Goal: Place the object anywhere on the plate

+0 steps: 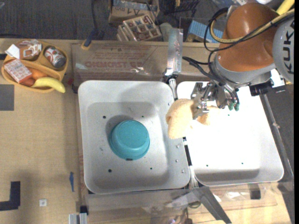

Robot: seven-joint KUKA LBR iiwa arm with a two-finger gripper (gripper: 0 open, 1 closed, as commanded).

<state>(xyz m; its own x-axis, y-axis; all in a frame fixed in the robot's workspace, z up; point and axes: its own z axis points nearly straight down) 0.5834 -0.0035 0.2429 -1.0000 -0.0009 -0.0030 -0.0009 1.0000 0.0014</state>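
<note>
The gripper (204, 107) hangs over the near-left part of the right bin (243, 157), close to the wall that it shares with the left bin (93, 101); its fingers seem closed on the right end of a pale yellow, soft-looking object (180, 118), though the exact contact is partly hidden by the gripper body. The object reaches out to the left of the gripper and lies across the rims between the two bins; probably it is carried this way because the grasp took one end only, so the rest droops sideways.

The teal plate (130, 139) sits in the left bin, well to the left of the gripper and a little nearer to the camera; it looks turned upside down, but this is not certain. The object is apart from the plate, so the placing is not yet done.

The raised rims under the object could catch it in a low crossing. Far to the left of the gripper, outside the bins, stands a yellow tray (14, 76) with a banana (50, 83) and small packages; behind the bins lies a clear plastic sheet (121, 62).
</note>
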